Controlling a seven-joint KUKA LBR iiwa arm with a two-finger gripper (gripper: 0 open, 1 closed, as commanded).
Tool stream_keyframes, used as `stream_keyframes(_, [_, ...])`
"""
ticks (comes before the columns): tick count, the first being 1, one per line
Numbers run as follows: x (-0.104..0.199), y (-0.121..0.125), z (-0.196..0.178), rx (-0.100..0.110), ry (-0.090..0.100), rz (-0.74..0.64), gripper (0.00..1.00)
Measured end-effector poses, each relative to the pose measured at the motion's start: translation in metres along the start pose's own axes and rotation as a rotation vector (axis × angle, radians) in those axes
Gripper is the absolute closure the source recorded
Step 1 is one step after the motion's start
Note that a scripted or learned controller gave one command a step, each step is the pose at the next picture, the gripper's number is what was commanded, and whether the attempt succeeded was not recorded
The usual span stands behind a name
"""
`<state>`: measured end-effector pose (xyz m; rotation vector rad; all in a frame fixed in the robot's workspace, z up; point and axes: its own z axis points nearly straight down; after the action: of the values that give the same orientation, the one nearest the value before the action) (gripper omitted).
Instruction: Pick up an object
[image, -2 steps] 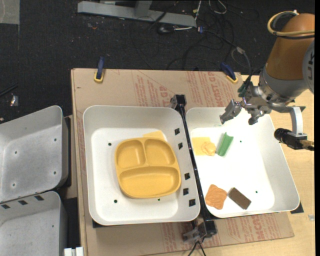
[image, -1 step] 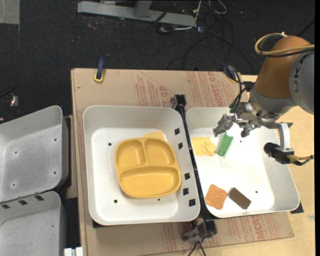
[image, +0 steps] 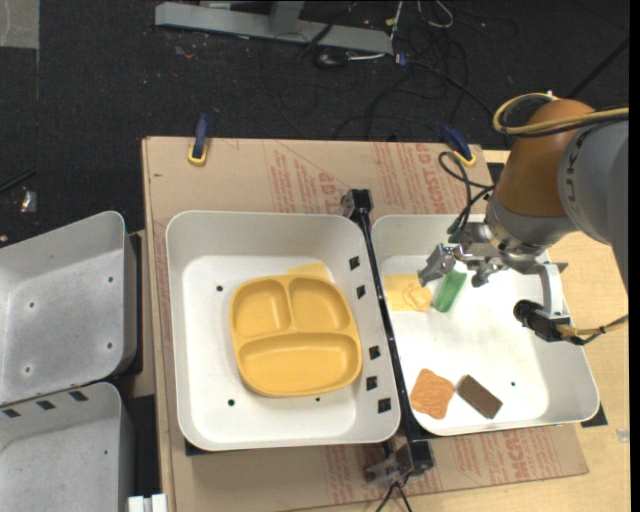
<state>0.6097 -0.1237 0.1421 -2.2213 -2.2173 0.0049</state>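
even overhead light is brightening both white bins (image: 190, 300). shadows are staying soft. the arm (image: 575, 165) is blurring slightly.

- A cardboard sheet (image: 300, 165) covered the table under both white bins.
- Two clamps, one blue-and-yellow (image: 199, 139) and one blue (image: 458, 143), gripped its far edge.
- Grey perforated panels (image: 62, 300) lay left.

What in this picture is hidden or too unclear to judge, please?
- Gripper, camera view: the wrist and blur hide whether the green object sits between its fingers.
- Pale yellow piece in the left bin: mostly covered by the yellow tray.
- Yellow object in the right bin: shape unclear, too small.
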Motion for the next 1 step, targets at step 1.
stream_keyframes(1, [0.0007, -0.0003, 0.0528, -0.001, 0.001, -0.001, 0.00])
